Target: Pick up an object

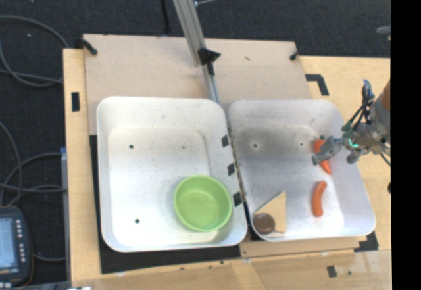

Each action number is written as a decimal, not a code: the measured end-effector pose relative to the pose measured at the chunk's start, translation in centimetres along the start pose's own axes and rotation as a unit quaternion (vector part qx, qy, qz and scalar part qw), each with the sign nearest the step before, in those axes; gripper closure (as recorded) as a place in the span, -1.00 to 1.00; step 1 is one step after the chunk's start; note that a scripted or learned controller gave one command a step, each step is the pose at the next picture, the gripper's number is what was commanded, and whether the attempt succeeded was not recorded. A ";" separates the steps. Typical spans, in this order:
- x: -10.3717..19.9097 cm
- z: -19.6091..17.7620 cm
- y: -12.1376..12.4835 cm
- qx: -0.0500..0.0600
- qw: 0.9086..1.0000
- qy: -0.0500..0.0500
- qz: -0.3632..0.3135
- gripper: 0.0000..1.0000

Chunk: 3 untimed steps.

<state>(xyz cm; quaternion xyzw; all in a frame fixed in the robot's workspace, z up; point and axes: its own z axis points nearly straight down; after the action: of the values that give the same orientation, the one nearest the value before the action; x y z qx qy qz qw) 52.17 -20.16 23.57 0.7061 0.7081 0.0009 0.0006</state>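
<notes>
Camera view gives you the desk (164, 65) with two white bins; the left bin (131, 124) holds a green bowl (202, 202). Your arm reaches over the right bin (276, 131), where the pincer (327, 150) hangs at a small orange piece (318, 146); you cannot tell how wide it stands or whether it grips. Judged the approach step: next you need a firm close, then lift. Nearby lie an orange sausage (318, 198), a tan wedge (276, 210) and a brown disc (264, 222).

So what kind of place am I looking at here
Probably a robotics lab test bench: two white bins sit side by side on a board, a metal rail stands over them, and loose cables trail across dark carpet.
</notes>
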 end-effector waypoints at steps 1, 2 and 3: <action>0.8 5.7 -0.3 0.003 1.000 0.000 0.001 -1.00; 0.2 11.7 -0.8 0.000 1.000 -0.003 0.002 -1.00; -0.2 12.9 -0.4 -0.007 1.000 -0.005 0.002 -1.00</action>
<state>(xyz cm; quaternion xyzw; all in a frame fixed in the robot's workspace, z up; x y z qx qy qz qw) 51.80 -20.35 10.63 0.7074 0.7067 0.0020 0.0090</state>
